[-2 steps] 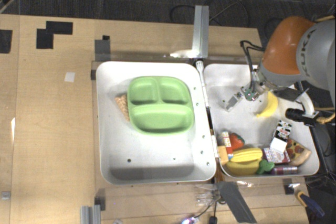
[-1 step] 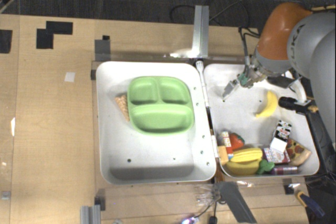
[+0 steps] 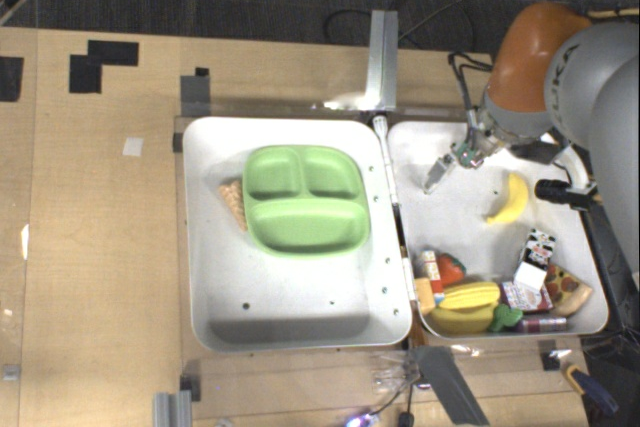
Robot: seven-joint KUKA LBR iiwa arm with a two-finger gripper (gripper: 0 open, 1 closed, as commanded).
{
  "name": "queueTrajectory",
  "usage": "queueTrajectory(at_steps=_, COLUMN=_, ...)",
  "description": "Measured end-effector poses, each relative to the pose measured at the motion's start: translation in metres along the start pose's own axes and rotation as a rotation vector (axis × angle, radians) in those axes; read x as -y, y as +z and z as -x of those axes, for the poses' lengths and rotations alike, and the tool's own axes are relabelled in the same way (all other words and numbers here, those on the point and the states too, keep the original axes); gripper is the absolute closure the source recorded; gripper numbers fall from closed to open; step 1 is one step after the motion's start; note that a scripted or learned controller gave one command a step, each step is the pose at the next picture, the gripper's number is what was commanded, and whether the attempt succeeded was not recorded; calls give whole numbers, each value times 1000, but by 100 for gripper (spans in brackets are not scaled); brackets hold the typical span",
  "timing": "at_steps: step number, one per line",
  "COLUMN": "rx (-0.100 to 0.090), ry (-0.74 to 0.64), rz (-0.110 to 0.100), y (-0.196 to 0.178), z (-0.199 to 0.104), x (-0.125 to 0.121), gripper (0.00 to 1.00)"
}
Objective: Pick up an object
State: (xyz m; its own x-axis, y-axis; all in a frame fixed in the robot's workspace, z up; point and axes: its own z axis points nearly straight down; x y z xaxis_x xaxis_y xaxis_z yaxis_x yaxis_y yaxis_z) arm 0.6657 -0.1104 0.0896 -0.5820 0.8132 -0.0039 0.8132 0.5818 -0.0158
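My gripper [image 3: 441, 171] hangs over the back part of the right bin [image 3: 448, 225], above bare white floor, with nothing seen in it. A yellow banana [image 3: 510, 198] lies to its right, apart from it. Along the bin's front edge lies a heap: a second yellow banana-like piece [image 3: 468, 296], a red item [image 3: 450, 268], a black-and-white box [image 3: 540, 248], a brown wedge [image 3: 571, 291] and a green piece [image 3: 507, 317].
The left bin [image 3: 215, 255] holds a green divided plate [image 3: 303, 197] with a brown speckled item [image 3: 232, 203] poking out from under its left side. A metal post [image 3: 383, 60] stands behind the wall between the bins. The grey arm [image 3: 590, 85] covers the right bin's far right corner.
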Motion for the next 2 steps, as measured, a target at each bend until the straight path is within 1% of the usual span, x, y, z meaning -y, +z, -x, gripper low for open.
queueTrajectory(at_steps=1, rx=-1, ry=-22, rz=-1, y=0, z=-1, x=-1, gripper=0)
queueTrajectory(at_steps=2, rx=-1, ry=8, rz=1, y=0, z=-4, x=-3, gripper=0)
